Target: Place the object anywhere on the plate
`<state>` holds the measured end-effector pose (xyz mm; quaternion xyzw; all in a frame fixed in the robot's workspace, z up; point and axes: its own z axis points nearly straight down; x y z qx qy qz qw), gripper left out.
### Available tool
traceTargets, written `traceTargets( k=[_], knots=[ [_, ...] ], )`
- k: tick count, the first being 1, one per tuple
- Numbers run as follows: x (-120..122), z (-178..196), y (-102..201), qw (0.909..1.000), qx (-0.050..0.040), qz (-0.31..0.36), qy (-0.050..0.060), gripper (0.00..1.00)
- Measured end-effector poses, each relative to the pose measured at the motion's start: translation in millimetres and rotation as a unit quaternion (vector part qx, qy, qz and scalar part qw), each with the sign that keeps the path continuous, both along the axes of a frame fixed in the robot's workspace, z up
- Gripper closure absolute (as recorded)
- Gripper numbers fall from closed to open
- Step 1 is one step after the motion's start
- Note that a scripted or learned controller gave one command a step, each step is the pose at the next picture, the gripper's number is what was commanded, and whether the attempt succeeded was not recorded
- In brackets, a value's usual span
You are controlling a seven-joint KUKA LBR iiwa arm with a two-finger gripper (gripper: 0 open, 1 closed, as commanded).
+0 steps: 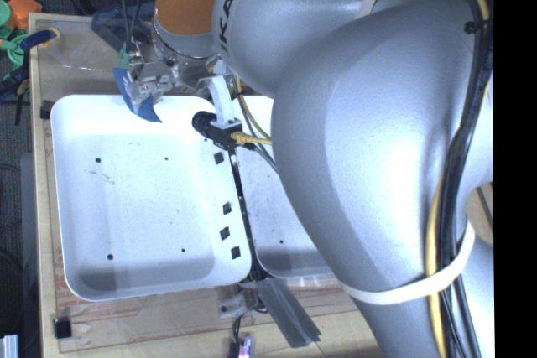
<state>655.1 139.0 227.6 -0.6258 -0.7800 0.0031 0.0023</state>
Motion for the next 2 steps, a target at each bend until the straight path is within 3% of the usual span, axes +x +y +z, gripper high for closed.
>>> traceTargets(
  k=[1, 2],
  knots=[
    [-32.5, 22.6, -116.2, 0.9908, 0.0013, 0.135, 0.000, 1.00],
    [-114.3, -38.8, -64.2, 0.9869, 0.0013, 0.161, 0.001, 1.00]
  ],
)
